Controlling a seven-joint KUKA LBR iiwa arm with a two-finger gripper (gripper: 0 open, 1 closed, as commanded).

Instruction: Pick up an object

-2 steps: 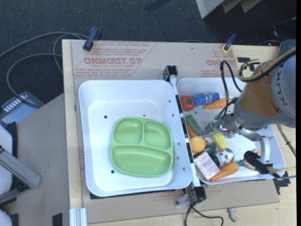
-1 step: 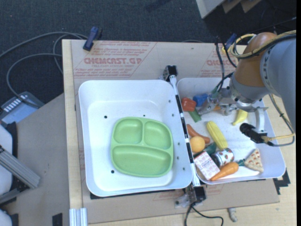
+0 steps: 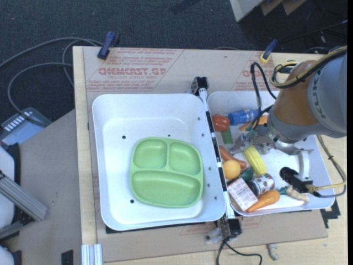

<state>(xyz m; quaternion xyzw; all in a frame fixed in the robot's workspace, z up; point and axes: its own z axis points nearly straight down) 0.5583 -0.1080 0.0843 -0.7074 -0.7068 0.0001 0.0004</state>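
**Robot arm reaching into a bin of toy food on a plywood desk**

Seen from above at a slant, a pale plywood desk [image 3: 160, 65] printed with red lettering carries two shallow white bins side by side. All places below are given relative to the left bin [image 3: 110, 120].

Inside the left bin lies a light green divided plate [image 3: 165, 171], with three compartments, flat near the bin's middle.

Touching the left bin's right edge is the right bin [image 3: 325, 200], crowded with toy food. Nearest the shared edge sit a red piece [image 3: 222, 122] and an orange fruit [image 3: 231, 169]. Further right are a blue bottle [image 3: 241, 116], a yellow corn cob [image 3: 255, 159], a small can [image 3: 262, 183], a packet with red print [image 3: 241, 192] and an orange carrot [image 3: 265, 200].

The grey arm [image 3: 331, 98], with its orange band [image 3: 295, 101], comes in from the right and hangs over the right bin. Its gripper [image 3: 249, 142] points down among the toys just beside the corn cob; whether the fingers are spread or pressed together cannot be told, and nothing is seen between them.

Beyond the left bin's far edge, two blue clamps [image 3: 107, 44] grip the desk's back edge. Black clips [image 3: 199, 84] sit where the bins meet. Around the desk is dark carpet [image 3: 138, 10], with grey cables [image 3: 33, 54] trailing to the left.
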